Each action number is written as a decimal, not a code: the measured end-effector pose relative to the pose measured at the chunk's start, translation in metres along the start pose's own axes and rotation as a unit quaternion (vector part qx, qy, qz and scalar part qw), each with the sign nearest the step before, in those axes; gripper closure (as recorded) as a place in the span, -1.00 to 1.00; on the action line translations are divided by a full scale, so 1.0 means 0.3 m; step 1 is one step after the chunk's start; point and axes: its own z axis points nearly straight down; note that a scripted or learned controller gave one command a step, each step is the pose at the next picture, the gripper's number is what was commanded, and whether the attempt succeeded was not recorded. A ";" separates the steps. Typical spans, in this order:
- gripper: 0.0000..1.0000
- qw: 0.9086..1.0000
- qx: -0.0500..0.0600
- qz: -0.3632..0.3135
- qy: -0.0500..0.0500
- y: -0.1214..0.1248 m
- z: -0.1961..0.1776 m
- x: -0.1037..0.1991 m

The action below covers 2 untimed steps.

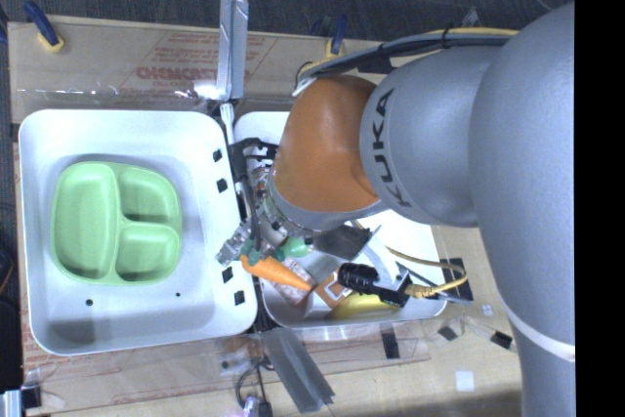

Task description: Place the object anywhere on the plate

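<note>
Claw (256,247) low at the right bin's (256,126) left wall, under the orange band. Whether it is wide or narrow: cannot tell. Toy carrot (278,272) just below it, lying in that bin; contact unclear. Green divided plate (115,220) well off to its left, in the left bin (127,319).

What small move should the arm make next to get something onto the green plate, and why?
Probably a short lift straight up. The gripper sits low at the left end of the right bin, right by the orange carrot, while the green plate lies in the left bin across the divider. Whether the carrot is gripped is unclear, and lifting would show it.
</note>
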 end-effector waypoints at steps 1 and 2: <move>1.00 0.999 -0.001 -0.043 -0.001 0.230 -0.041 0.285; -1.00 0.999 -0.001 -0.043 -0.001 0.230 -0.041 0.284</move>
